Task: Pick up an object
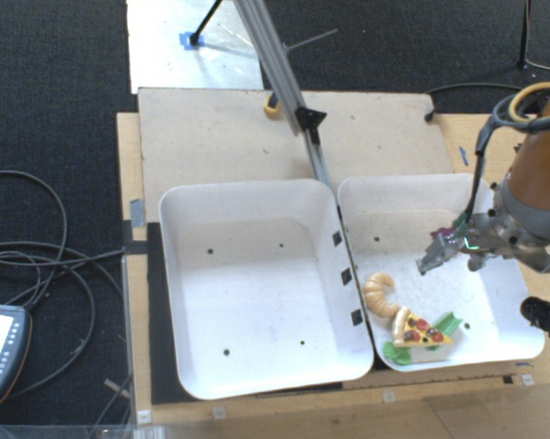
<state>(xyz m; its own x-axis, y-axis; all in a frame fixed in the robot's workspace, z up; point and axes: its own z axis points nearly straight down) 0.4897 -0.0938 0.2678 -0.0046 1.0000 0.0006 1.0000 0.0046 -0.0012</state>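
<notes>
In the right bin [495,341] lie a tan croissant [380,294], a pizza slice toy [420,330] and a green piece [448,324] partly under the slice, all near the front left of that bin. My gripper [436,254] hangs over the middle of the right bin, above and to the right of the croissant, with its grey fingers pointing left. Nothing shows between the fingers, and I cannot make out how wide they stand.
The left bin [183,289] sits beside the right one, parted by a shared rim with black marks. A slanted metal pole [279,65] crosses the board behind the bins. Cables and a pendant lie on the floor at the left.
</notes>
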